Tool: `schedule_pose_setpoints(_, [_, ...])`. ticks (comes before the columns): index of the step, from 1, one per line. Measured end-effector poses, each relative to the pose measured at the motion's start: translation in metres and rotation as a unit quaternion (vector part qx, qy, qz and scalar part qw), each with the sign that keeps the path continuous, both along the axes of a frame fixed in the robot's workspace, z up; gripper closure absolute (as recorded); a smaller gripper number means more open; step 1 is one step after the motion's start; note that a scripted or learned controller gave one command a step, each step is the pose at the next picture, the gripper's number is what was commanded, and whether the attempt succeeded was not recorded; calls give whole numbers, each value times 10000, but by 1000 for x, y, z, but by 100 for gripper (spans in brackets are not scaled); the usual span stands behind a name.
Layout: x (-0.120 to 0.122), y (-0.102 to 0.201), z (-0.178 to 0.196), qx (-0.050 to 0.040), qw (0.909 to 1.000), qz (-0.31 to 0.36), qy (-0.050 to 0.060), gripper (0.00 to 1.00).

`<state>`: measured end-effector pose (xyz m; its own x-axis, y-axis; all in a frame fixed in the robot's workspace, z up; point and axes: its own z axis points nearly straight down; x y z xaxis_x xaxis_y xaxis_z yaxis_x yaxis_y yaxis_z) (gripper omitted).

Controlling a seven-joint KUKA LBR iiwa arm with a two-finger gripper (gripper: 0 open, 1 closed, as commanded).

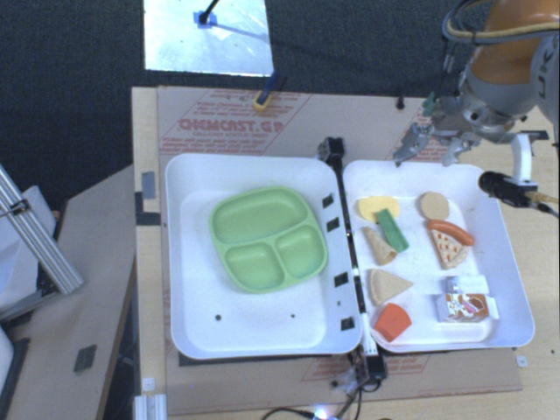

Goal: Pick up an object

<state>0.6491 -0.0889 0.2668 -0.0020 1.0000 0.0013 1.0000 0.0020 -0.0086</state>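
The worktop (219, 121) carries two shallow white bins side by side; the left bin (188, 261) holds a green sectioned tray (267, 237) with nothing in its compartments; the right bin (507, 261) holds a scatter of toy food, all lying flat and apart from the arm.

The arm (516, 33) hangs over the far edge of the right bin; its claw (430, 144) sits above the rim, the two fingers spread apart with nothing between them.

Any piece would serve the task; the pieces look like light, stiff plastic, probably smooth and apt to skid on the bin floor. The pizza slice (450, 242) and the cheese wedge (388, 283) are low and flat, so a pinch across their narrow sides seems best; the orange block (393, 321) near the front rim is chunkier and looks the easiest to grip across opposite faces; the small packet (465, 303) may be soft and flatten. The round biscuit (433, 205) lies nearest the claw; the yellow piece (378, 207) touches a green stick (391, 231), which lies beside a tan wedge (380, 247), so that cluster is crowded for the fingers.
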Motion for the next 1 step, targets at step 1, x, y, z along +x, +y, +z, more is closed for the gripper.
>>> schedule_pose_setpoints(1, [2,0,6,-6,10000,8,-52,0])
